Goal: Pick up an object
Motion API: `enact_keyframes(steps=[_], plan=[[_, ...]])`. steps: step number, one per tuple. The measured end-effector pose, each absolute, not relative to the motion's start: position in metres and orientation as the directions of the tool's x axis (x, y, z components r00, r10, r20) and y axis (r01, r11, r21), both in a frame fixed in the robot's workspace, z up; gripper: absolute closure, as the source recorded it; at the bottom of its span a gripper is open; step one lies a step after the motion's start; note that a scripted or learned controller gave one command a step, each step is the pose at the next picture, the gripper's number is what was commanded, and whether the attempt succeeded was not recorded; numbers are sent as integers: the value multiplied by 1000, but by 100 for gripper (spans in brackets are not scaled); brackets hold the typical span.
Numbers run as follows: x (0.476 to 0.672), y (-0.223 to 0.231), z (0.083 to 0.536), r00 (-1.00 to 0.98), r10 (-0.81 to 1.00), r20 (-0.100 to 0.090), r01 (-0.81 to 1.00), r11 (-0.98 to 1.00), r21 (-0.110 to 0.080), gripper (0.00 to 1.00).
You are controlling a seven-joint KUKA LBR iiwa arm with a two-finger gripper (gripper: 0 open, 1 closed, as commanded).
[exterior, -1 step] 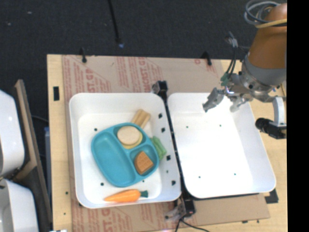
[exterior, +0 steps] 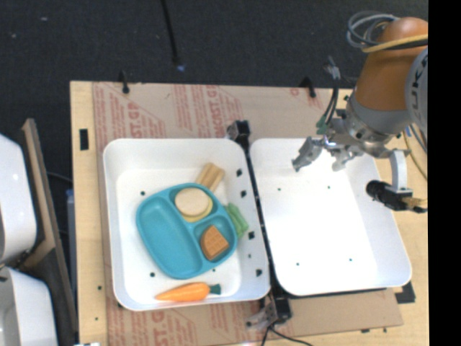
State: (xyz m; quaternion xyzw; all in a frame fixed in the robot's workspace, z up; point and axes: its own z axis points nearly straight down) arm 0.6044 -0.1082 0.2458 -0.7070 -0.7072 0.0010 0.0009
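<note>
1. Carrot (exterior: pixel 184 292) lying flat in left bin (exterior: pixel 115 193), long axis left-right, green top pointing right.
2. Orange, tapered, just below blue tray (exterior: pixel 162 240).
3. Gripper (exterior: pixel 322 157) over right bin (exterior: pixel 324 258), fingers spread apart, holding nothing.

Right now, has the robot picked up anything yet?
Not yet. The pincer is open over the right bin with nothing between its fingers. The carrot, the blue tray and the wooden block all lie in the left bin. The whole pick is left to do.
</note>
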Motion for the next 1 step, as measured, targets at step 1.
enact_keyframes(steps=[1], plan=[[617,-112,249,-1,1000,0,1000,1,1,0]])
